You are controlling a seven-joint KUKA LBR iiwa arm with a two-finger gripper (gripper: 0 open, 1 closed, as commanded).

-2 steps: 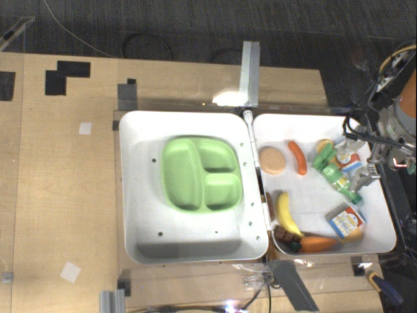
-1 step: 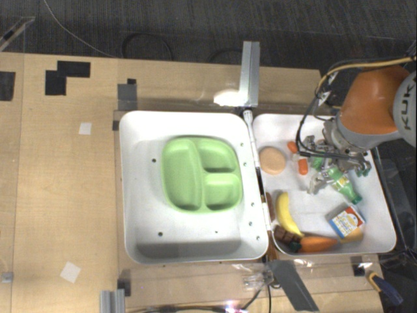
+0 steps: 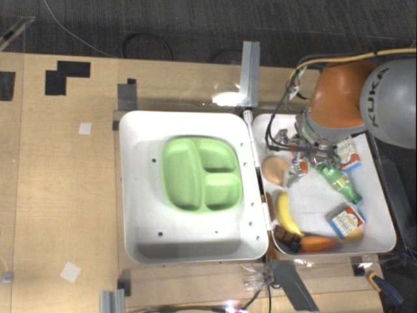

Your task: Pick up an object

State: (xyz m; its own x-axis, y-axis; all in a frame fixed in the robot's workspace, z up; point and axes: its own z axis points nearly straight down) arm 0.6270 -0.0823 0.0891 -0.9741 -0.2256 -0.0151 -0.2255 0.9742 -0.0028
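From the fixed camera above the bench, the arm (image 3: pixel 365 100) reaches in over the right bin (image 3: pixel 384 230), its orange band and grey wrist hanging above the bin's far half. Below the wrist the gripper (image 3: pixel 298 156) sits low among the objects. Dark linkage and cabling crowd the fingertips, so I cannot tell whether the fingers are spread or closed, and nothing is visibly caught between them.

Every candidate for picking lies in this right bin. A tan egg-shaped object (image 3: pixel 275 171) rests just to the camera-left of the fingers, close enough that it may be touching them; this looks like the piece being aimed at, since the gripper is lowered right beside it. A small red-and-white item (image 3: pixel 300 168) sits directly under the fingers. To their other side lie a green bottle (image 3: pixel 340 181) and a small carton (image 3: pixel 348 154) partly beneath the wrist. Nearer the camera, well clear of the fingers, are a banana (image 3: pixel 287 214), a carrot (image 3: pixel 318 244) against the front wall, and an orange-and-blue juice box (image 3: pixel 346 222).

The left bin (image 3: pixel 130 175) holds a green divided tray (image 3: pixel 201 173), apart from the fingers across the shared wall. It probably serves as the drop side, which would explain why the loose items are gathered in the right bin.

The pick seems to be at the descent or grasp stage; the round egg shape could easily slip out sideways.
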